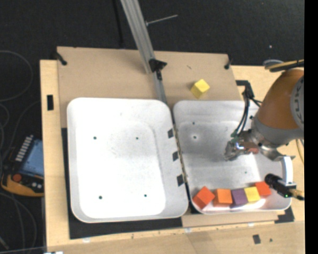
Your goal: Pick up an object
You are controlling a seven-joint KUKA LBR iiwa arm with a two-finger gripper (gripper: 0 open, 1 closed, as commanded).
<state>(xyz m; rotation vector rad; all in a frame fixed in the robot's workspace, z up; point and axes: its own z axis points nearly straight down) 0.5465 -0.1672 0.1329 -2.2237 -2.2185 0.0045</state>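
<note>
Along the near wall of the right bin [201, 115] lies a row of small blocks: an orange-red block [204, 196], an orange block [223, 196], a purple block [238, 197], a yellow block [252, 194] and another orange-red block [263, 189]. My gripper [233, 151] hangs low over the middle of the right bin's floor, above and apart from the row. Nothing shows between its fingers. A lone yellow block [200, 87] rests on the bench board behind the right bin.
The left bin [74, 142] sits beside the right one. A slanted metal rail [140, 30] runs from the top toward the gap between the bins. Cables and a handheld pendant [29, 163] lie off the bench at the left.
</note>
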